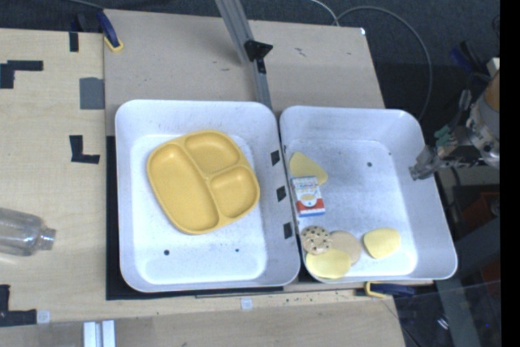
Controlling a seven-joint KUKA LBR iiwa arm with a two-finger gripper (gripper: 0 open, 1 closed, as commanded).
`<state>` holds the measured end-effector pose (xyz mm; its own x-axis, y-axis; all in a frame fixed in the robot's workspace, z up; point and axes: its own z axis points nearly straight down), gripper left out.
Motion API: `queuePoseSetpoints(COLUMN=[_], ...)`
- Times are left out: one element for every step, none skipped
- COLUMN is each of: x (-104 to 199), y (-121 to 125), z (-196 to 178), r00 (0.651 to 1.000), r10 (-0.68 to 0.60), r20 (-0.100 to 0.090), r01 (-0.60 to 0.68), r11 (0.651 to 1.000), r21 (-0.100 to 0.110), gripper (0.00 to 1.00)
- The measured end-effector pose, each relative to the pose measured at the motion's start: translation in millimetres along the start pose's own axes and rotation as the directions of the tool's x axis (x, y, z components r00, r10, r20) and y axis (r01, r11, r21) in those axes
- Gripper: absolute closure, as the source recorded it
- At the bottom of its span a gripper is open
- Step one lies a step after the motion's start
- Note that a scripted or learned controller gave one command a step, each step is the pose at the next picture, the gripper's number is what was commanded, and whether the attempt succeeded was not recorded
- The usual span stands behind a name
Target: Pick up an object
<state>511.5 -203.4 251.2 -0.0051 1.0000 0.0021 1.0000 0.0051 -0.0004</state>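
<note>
We record the right bin [406, 199] holding, nearest the camera, a pale yellow disc [328, 263], a tan round [347, 245], a chip cookie [315, 238] and a yellow lump [381, 242]; beyond them lie a small carton [309, 197] and a yellow wedge [306, 167]. The left bin [134, 199] holds a yellow divided plate [203, 180]. The gripper [424, 166] sits at the right bin's right rim, well apart from these items; we cannot tell its jaw state. A clear bottle [23, 232] lies on the bench at left.
</note>
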Motion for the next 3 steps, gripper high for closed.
queuePoseSetpoints(x=[39.4, -5.6, 24.7], y=[64.5, 8.7, 65.8], z=[84.8, 162.9, 161.4], r00=[1.000, 1.000, 1.000], r10=[-0.001, 0.010, -0.001], r20=[0.000, 0.001, 0.003], r01=[0.001, -0.010, 0.001], r11=[1.000, 1.000, 1.000], r21=[0.006, 0.000, -0.004], gripper=[1.00, 1.00, 1.00])
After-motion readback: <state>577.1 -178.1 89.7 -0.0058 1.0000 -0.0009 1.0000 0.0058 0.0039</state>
